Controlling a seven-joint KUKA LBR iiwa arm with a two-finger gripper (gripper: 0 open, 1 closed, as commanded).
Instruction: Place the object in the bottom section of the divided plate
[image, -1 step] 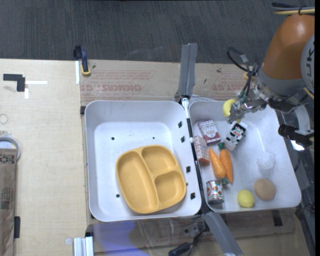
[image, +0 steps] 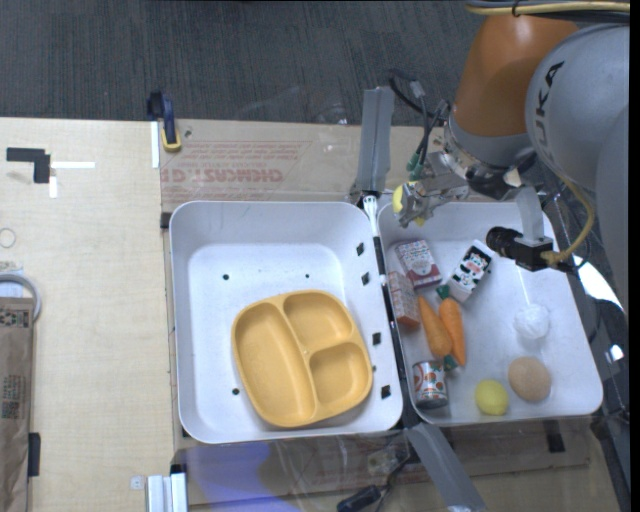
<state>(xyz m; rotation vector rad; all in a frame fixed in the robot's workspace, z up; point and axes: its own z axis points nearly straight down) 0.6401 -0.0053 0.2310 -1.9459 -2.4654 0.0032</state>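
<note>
The yellow divided plate (image: 238, 352) lies in the left bin (image: 200, 300). It has one long section on its left and two smaller ones on its right, upper and lower. My gripper (image: 418, 200) hangs over the far left corner of the right bin (image: 560, 300), above the wall between the bins. A small yellow thing (image: 400, 197) shows right at the gripper's left side. Whether it is held I cannot make out. The plate is about a third of the view away, down and to the left of the gripper.
The right bin holds a pink carton (image: 415, 262), a black-and-white carton (image: 470, 272), two carrots (image: 446, 326), a can (image: 430, 383), a lemon (image: 491, 397), a tan egg-shaped thing (image: 529, 379) and a white lump (image: 531, 322). A grey post (image: 374, 140) stands behind the bins.
</note>
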